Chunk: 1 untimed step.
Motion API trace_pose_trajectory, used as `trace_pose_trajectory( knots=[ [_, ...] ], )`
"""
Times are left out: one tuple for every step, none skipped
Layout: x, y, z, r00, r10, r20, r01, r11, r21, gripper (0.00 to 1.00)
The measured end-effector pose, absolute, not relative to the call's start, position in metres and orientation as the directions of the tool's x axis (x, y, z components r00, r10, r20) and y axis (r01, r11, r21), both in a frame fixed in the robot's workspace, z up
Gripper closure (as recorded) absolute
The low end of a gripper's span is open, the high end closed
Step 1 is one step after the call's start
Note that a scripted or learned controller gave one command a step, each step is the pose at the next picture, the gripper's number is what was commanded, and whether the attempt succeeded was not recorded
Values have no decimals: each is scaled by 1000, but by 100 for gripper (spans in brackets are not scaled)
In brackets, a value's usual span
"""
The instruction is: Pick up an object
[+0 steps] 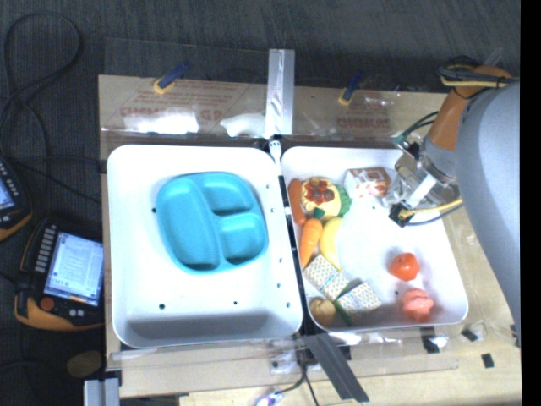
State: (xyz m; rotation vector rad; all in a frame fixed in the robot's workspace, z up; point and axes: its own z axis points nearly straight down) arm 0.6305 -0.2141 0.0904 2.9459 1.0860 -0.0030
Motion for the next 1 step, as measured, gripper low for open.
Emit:
trace_pose_trajectory(
  knots=[
    [601, -175, 185, 907, 422, -8, 422, -907, -1, 100]
  ],
)
